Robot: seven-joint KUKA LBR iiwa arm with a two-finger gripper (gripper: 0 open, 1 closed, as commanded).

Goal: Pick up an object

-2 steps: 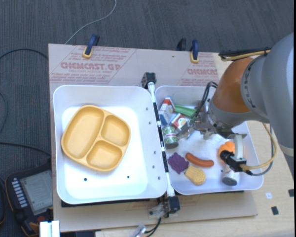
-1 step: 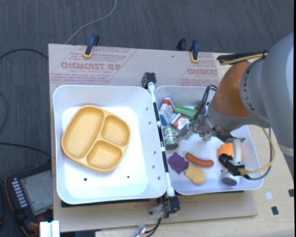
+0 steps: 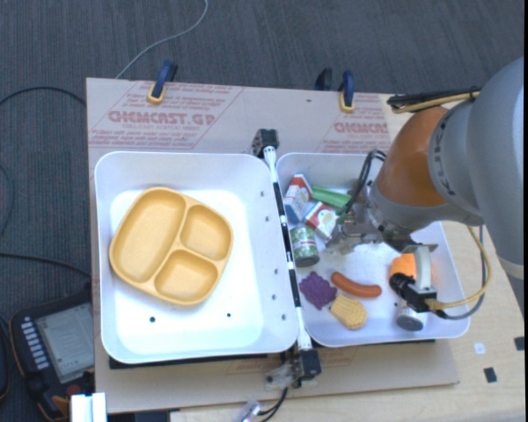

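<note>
Two shallow white bins are seated side by side on the tabletop (image 3: 202,121), a board that appears to be held by clamps (image 3: 163,77) at its 12 o'clock edge, presumably so that contact forces cannot shift it. The left bin (image 3: 123,323) carries a yellow three-compartment plate (image 3: 172,246), placed toward its 9 o'clock side. The right bin (image 3: 449,323) carries the loose items from which one is to be picked.

The pickable items are crowded toward the right bin's 9 o'clock wall: a small can with a green label (image 3: 305,244), red-and-white packets (image 3: 297,190) at 11 o'clock, a green item (image 3: 334,198) beside them, a purple toy resembling grapes (image 3: 317,288), a red toy sausage (image 3: 356,283) and a tan biscuit-like piece (image 3: 348,313) toward 6 o'clock. An orange object (image 3: 404,264) lies nearer 3 o'clock.

The arm is lowered into the right bin, and the jaws (image 3: 341,234) are positioned over the cluster, just beside the can and a packet. The state of the jaws cannot be determined, as the wrist hides them. No item is seen lifted. A dense cluster is judged to raise the risk of a glancing or double contact.
</note>
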